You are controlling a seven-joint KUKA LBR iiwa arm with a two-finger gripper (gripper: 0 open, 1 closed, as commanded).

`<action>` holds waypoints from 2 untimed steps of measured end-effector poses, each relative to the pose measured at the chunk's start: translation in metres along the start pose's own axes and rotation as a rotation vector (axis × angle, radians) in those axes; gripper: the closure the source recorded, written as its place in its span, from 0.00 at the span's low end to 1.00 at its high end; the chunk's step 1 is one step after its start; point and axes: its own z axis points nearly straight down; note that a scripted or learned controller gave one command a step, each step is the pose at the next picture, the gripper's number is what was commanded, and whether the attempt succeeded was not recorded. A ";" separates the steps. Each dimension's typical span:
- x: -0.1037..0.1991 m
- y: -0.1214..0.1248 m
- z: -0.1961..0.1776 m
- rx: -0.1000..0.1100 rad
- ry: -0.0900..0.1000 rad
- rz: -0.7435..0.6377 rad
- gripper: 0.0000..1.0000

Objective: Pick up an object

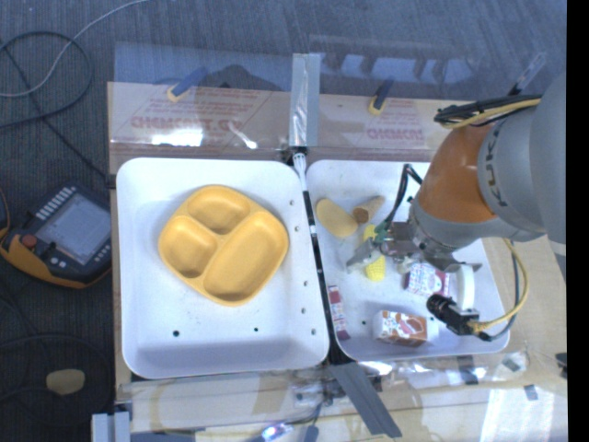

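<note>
Yellow plastic marks the left side: a three-compartment plate [224, 244] lies in the middle of the left bin [138, 330], slightly turned, its sections bare. Outside that bin, on the dark floor at the far left, sits a grey and orange control pendant [63, 238].

Across the divider, the right bin [361, 341] holds the loose things. A narrow red and white strip [335, 308] lies against the bin's left wall. Towards the back is a pale tan oval piece [335, 217], flat and smooth, with a small brown cylinder [369, 211] touching its right end. Nearer the front, a small bright yellow block [374, 268] sits just beside a grey sliver. A red and orange carton [403, 328] lies on its side near the front wall. A red and white packet [425, 279] lies just right of the yellow block, partly under the arm's hardware.

The arm comes in from the right, its orange band [460, 187] over the back half of the right bin and the grey link bulking above it. The wrist points down and leftwards, putting the gripper [396, 243] low over the middle of the bin, between the brown cylinder and the yellow block. It is seen from above and crowded by cables, so how wide it stands, or whether anything is in it, cannot be told.
</note>
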 end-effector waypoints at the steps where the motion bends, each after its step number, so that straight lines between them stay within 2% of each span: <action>1: 0.000 -0.002 -0.006 0.007 0.002 0.001 1.00; 2: 0.058 0.067 -0.103 -0.001 -0.003 0.084 1.00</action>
